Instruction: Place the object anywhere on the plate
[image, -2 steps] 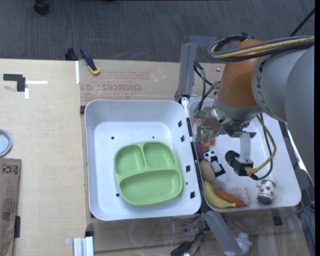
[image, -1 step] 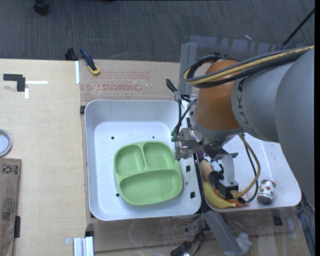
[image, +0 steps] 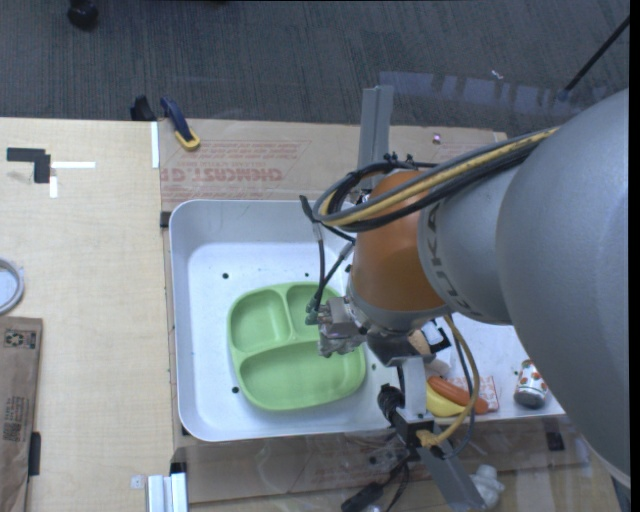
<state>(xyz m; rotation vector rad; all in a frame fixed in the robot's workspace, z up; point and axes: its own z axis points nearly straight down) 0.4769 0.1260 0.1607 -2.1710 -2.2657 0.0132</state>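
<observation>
A green divided plate (image: 270, 340) lies in the left white bin (image: 190, 300), toward its front. My gripper (image: 335, 335) hangs over the plate's right edge, below the orange wrist band (image: 395, 250). The wrist and cables hide most of it, so I cannot make out whether it carries anything. A yellow, banana-like toy (image: 445, 400) and an orange, carrot-like toy (image: 472, 398) lie together in the right bin, just right of the gripper and partly behind a cable.
A small printed can (image: 530, 385) lies at the right bin's front right. The big grey arm covers most of the right bin. A blue and yellow clamp (image: 178, 125) sits on the bench behind the bins. A tape roll (image: 6, 288) is at the far left.
</observation>
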